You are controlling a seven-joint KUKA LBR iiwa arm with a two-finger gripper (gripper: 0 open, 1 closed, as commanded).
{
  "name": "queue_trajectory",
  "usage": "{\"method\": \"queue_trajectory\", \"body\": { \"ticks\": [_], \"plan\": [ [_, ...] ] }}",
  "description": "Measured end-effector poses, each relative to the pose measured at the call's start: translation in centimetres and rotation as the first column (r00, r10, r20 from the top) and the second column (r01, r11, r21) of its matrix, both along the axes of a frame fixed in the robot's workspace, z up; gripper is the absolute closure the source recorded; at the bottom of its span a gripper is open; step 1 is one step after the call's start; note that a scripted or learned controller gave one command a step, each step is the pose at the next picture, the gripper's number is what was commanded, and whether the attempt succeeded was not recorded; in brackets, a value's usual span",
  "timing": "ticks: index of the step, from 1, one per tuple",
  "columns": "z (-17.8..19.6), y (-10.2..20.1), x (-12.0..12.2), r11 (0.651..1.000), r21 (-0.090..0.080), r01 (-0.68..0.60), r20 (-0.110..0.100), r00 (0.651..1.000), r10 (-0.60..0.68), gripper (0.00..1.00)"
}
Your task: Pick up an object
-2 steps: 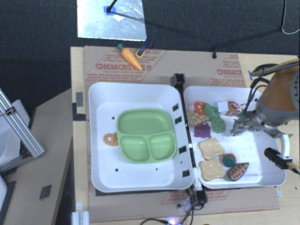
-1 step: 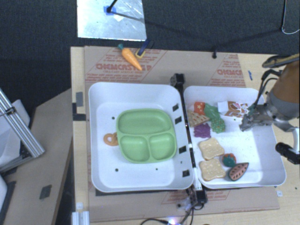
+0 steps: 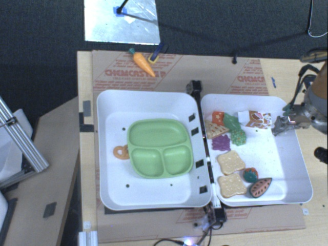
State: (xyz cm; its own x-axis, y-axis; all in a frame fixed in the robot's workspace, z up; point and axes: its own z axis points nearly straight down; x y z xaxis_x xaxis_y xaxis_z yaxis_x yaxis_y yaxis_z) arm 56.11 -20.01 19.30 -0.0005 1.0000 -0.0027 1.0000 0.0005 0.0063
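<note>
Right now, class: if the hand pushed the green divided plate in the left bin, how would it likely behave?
The green divided plate looks rigid and lies flat, so it would probably slide, not tip. Its smooth surface suggests slipperiness. It might nudge the pretzel beside it.

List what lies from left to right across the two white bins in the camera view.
Small brown pretzel-shaped toy → green three-compartment plastic tray → purple grape-bunch toy → white printed card → grey gripper at the right bin's right rim.
</note>
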Motion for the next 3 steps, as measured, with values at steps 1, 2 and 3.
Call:
{"method": "queue_trajectory", "body": {
  "ticks": [1,2,3],
  "plan": [
    [3.3,0.0,0.1,1.000,0.001,-0.003,-0.002,1.000,0.003,1.00],
    [2.6,5.1,2.1,1.000,0.003,-0.009,-0.003,1.000,0.009,1.00],
    [3.8,10.6,3.5,1.000,0.004,-0.010,-0.003,1.000,0.010,1.00]
  ]
}}
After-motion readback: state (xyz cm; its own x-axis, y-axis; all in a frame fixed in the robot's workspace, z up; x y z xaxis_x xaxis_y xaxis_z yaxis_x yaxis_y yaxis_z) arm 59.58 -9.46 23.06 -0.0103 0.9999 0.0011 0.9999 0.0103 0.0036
